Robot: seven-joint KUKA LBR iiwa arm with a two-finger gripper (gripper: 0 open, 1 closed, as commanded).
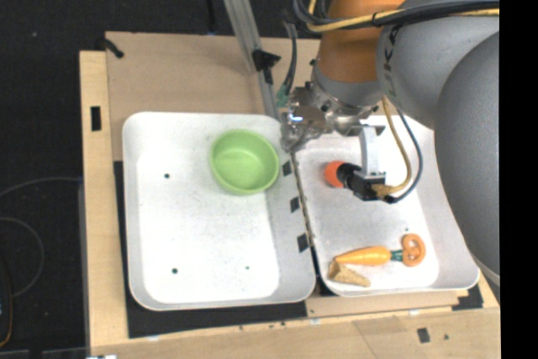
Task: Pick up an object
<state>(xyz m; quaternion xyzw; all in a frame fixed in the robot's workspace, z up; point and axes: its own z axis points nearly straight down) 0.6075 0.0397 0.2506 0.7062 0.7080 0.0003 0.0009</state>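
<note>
My gripper (293,133) hangs under the orange wrist band, over the far end of the seam between the two bins. A green bowl (244,162) stands upright in the left bin (168,265), just left of the gripper. In the right bin (437,265) a small red-orange object (334,173) lies a little right of the gripper, partly hidden. Near that bin's front edge lie an orange carrot (363,256), an orange pretzel-shaped piece (412,250) and a tan wedge (347,274).
A slanted metal rail (239,13) runs from the top of the view down to the bins' far edge. The big grey arm covers the right bin's far right part. The wooden bench (168,71) surrounds both bins.
</note>
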